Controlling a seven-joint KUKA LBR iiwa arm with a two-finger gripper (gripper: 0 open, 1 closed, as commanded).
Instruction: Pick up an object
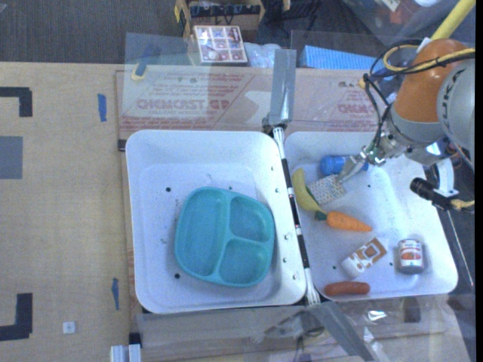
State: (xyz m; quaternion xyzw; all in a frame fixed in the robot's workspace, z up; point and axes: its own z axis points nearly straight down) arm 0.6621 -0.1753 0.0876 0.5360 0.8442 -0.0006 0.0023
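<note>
One pincer [353, 169] hangs in the right bin [445, 277]; whether it holds anything cannot be told. A blue cup [332, 164] lies just left, a banana [303, 192] and carrot [349, 221] below.

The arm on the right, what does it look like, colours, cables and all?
The arm is grey and rounded, with a broad orange band above the wrist. Dark cables loop beside it, near a yellow hose. Its hand is slim and metallic.
</note>
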